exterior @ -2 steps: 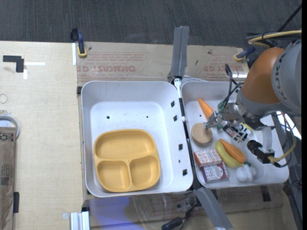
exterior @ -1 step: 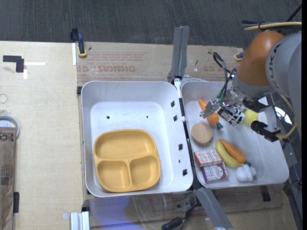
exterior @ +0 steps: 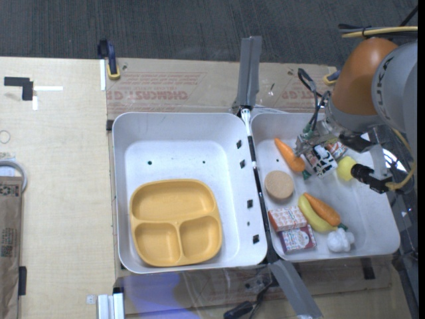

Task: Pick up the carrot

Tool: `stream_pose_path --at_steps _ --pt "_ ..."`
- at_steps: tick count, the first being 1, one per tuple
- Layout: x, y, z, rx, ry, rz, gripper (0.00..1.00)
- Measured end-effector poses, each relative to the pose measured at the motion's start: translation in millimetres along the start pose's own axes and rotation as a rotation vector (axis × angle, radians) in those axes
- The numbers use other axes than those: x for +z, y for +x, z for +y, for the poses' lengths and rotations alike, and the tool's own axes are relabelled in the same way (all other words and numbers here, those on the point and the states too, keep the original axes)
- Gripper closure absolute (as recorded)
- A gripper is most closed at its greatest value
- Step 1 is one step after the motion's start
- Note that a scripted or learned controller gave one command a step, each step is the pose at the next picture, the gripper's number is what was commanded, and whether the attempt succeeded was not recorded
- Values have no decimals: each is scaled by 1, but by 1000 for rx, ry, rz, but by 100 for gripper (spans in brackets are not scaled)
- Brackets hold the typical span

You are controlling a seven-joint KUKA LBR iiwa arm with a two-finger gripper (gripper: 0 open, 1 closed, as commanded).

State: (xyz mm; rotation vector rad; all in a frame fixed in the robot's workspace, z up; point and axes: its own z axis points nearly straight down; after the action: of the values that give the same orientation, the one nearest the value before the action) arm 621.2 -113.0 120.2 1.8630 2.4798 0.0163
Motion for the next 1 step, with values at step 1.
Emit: stream_pose_path --at_steps 1 --pt "-125 -20 -64 -558 23 32 100"
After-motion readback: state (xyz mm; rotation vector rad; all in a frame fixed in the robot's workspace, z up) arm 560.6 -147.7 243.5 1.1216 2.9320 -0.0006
